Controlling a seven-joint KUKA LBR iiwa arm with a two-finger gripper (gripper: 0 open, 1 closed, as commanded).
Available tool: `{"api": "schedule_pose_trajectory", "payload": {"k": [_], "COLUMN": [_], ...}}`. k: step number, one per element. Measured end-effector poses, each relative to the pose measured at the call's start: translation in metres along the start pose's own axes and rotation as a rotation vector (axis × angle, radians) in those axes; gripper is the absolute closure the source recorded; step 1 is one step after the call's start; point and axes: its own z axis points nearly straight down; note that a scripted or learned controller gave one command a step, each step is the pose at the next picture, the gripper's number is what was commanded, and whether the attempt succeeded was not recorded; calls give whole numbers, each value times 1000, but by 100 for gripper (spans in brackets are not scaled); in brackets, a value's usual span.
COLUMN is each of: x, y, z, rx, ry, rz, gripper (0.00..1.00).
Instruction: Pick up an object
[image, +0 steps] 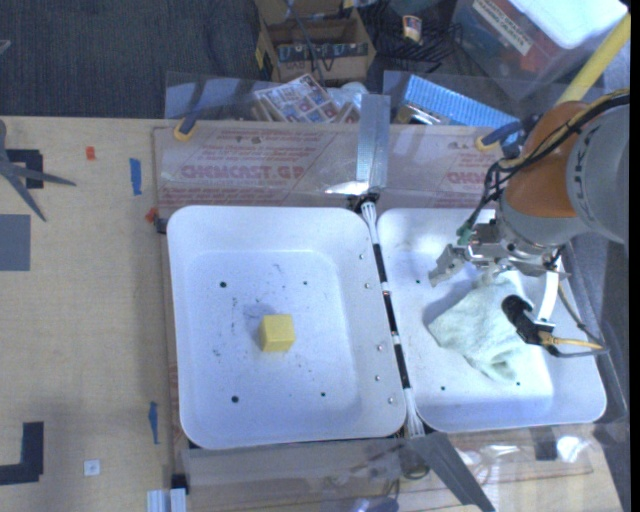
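Desk (80, 330) carries two white bins side by side. Left bin (200, 250): yellow cube (277, 332) near its centre, slightly toward 6 o'clock. Right bin (420, 390): crumpled white cloth (478, 328) at centre. Arm (585, 170) enters from 2 o'clock; gripper (497, 272) hangs just above the cloth's 12 o'clock edge, fingers (444, 266) splayed wide, nothing between them.

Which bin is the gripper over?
The right bin, the one holding the white cloth. The gripper sits above that cloth. The left bin holds a yellow block.
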Motion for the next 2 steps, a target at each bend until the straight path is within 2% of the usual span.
{"api": "schedule_pose_trajectory", "payload": {"k": [1,2], "x": [27,18], "y": [-4,56], "z": [25,27], "rx": [-8,-7], "ry": [-2,-2], "rz": [-28,32], "gripper": [0,0]}}
